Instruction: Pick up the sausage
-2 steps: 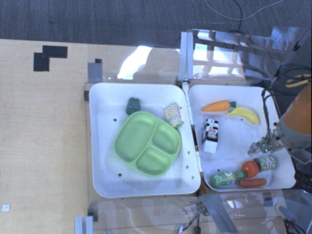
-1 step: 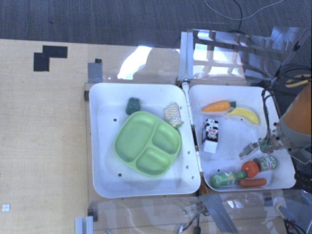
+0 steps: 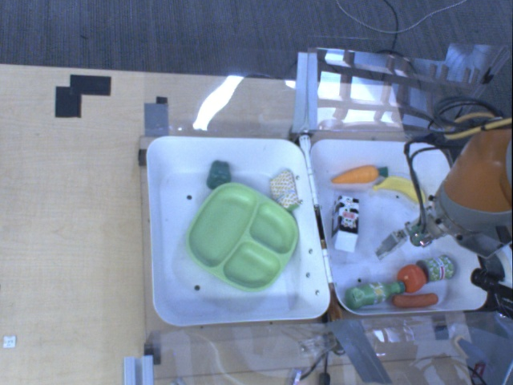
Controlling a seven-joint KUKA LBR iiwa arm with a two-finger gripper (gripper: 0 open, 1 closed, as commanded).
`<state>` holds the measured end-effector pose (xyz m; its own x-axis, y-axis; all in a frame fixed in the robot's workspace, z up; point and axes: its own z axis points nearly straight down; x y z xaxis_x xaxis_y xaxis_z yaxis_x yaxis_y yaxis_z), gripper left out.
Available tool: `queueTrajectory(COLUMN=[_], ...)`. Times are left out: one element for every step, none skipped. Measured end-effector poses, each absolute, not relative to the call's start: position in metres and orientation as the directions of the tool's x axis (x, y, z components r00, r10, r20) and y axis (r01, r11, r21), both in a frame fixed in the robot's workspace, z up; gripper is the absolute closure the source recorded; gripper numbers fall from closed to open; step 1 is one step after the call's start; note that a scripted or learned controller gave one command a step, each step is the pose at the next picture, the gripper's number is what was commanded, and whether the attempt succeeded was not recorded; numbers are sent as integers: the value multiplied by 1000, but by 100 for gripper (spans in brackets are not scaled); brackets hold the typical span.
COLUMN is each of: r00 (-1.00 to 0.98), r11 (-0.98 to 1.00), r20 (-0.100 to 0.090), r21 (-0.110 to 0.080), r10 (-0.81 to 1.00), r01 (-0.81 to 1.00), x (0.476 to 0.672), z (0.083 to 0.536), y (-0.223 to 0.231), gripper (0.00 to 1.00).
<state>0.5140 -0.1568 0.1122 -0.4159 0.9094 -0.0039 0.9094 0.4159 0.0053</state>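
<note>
The sausage point(image 3: 416, 300) is a short red-orange link lying flat near the front wall of the right bin point(image 3: 321, 215). A red tomato point(image 3: 412, 277) sits just behind it, and a green bottle point(image 3: 373, 294) lies at its left end. My gripper point(image 3: 401, 241) hangs over the middle of the right bin, behind and a little left of the sausage, apart from it. Nothing shows in the gripper. The grey and orange arm point(image 3: 477, 187) covers the bin's right side.
The right bin also holds a carrot point(image 3: 356, 175), a banana point(image 3: 398, 186), a cow-patterned carton point(image 3: 347, 222) and a small striped can point(image 3: 438, 269). The left bin point(image 3: 160, 239) holds a green divided plate point(image 3: 243, 235), a dark green piece point(image 3: 219, 174) and a patterned item point(image 3: 284, 188).
</note>
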Motion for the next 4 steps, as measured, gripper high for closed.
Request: queueTrajectory(r00=[-478, -478, -478, -508], r11=[478, 478, 478, 508], r20=[-9, -14, -14, -9], r21=[12, 19, 19, 11], r10=[878, 878, 878, 861], r01=[878, 878, 878, 861], x=[492, 495, 495, 492], z=[90, 102, 102, 90], y=[-172, -171, -171, -175], gripper=[0, 100, 0, 0])
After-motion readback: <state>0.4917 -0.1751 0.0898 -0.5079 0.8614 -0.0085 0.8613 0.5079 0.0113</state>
